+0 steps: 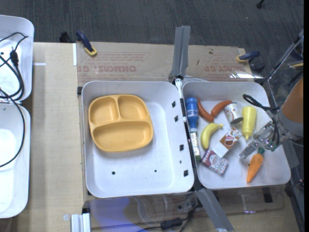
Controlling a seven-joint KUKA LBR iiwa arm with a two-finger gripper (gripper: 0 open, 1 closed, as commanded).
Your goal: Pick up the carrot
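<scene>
The orange carrot [254, 168] lies in the right bin [277, 178] near its front right corner, pointed tip toward the front. My gripper [257, 148] hangs low right over the carrot's thick end. Its fingers look open, one grey fingertip [245, 152] showing just left of the carrot's top. Nothing is lifted between the fingers; the carrot rests on the bin floor.
The right bin also holds a yellow bottle [248, 120], a small can [232, 112], a brown carton [229, 140], a red box [215, 161], a banana [208, 134], a red chili [214, 110] and a blue bottle [192, 113]. A yellow divided plate [120, 122] sits in the left bin [140, 178].
</scene>
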